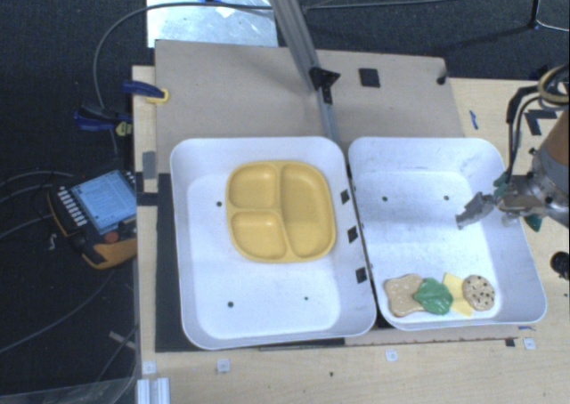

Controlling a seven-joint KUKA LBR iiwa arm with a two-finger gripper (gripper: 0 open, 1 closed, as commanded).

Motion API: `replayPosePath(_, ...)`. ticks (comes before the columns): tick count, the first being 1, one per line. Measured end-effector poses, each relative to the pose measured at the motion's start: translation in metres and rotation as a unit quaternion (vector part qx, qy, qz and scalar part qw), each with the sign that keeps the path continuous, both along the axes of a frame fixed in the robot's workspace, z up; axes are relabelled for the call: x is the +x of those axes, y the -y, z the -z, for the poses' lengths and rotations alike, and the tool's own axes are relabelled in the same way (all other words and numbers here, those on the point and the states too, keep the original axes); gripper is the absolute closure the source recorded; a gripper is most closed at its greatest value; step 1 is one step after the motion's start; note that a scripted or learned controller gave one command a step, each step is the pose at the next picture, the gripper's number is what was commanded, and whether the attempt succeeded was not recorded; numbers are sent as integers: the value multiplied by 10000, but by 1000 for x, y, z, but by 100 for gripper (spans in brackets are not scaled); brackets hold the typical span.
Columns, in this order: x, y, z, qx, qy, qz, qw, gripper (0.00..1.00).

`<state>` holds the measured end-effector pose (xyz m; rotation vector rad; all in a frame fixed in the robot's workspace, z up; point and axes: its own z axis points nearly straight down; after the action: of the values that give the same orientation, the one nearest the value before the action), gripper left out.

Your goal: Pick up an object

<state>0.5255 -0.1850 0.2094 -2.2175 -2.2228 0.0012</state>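
Note:
Several toy food pieces lie along the near edge of the right bin (419, 171): a beige toast slice (402, 294), a green leaf (435, 296), a yellow cheese wedge (456, 290) and a speckled cookie (479, 292). My gripper (490, 214) hangs over the right side of that bin, above and behind the food and apart from it. It looks open, with one grey finger (470, 211) reaching left, and nothing is between the fingers.
The left bin (200, 286) holds a yellow three-part plate (280, 211). A slanted metal pole (298, 33) crosses behind the bins. Cables and a small blue-screened device (100, 202) lie to the bench's left.

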Motion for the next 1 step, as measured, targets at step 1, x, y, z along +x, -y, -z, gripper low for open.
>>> replayPosePath(1, 3, 10, 54, -4, 3, 8, 10000, 0)
